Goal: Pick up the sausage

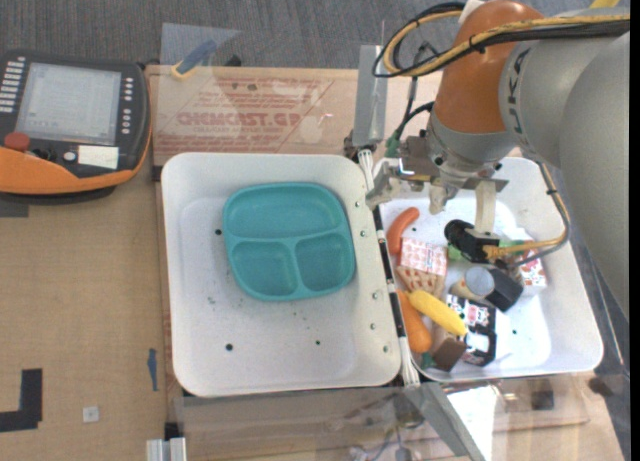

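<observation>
Here, the grey arm (pixel 560 79) is seen reaching in from the right, with its orange band above the right bin (pixel 575 344). The jaws are hung low over the upper left part of that bin, but whether they are released or clenched cannot be told, and nothing can be seen grasped between them. The sausage (pixel 402 228), reddish-orange and slightly curved, is lain tilted on the bin floor close to the bin's left wall, just below and to the left of the jaws; contact between the two cannot be made out. Just below the sausage a patterned packet (pixel 422 261) is found, and further down an orange carrot-like piece (pixel 416 325) is crossed by a yellow banana-like piece (pixel 438 311). A small brown block (pixel 447 354) is set near the bin's lower edge. In the left bin (pixel 190 184) a teal divided plate (pixel 290 241) is placed. A teach pendant (pixel 70 124) is rested on the bench (pixel 80 289) at the far left.
</observation>
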Motion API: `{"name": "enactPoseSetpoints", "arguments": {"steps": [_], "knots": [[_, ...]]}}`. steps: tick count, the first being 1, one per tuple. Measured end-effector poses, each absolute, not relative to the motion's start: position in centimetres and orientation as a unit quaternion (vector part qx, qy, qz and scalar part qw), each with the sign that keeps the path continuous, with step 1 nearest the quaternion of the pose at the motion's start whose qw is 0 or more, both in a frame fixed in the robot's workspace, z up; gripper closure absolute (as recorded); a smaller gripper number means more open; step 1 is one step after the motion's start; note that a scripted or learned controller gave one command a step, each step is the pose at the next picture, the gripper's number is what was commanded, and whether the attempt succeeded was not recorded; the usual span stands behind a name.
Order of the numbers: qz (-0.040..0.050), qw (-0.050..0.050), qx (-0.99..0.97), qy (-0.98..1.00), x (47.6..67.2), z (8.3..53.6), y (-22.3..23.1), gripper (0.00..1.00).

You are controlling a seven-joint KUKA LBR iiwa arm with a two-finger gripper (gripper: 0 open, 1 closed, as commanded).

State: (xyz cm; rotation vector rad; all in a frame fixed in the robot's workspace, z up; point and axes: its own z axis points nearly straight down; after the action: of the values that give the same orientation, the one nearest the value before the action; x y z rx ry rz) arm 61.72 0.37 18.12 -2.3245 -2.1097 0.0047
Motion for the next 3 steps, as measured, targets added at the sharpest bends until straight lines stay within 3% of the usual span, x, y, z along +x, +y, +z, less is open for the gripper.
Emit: {"name": "enactPoseSetpoints", "arguments": {"steps": [1,2,3], "knots": [[0.0022,0.0,-0.809,-0.587,60.7,27.1,4.3,0.0],[0.0034,0.002,-0.831,-0.556,62.6,13.7,12.2,0.0],[0.0046,-0.002,-0.743,-0.669,66.5,8.9,19.7,0.0]]}}
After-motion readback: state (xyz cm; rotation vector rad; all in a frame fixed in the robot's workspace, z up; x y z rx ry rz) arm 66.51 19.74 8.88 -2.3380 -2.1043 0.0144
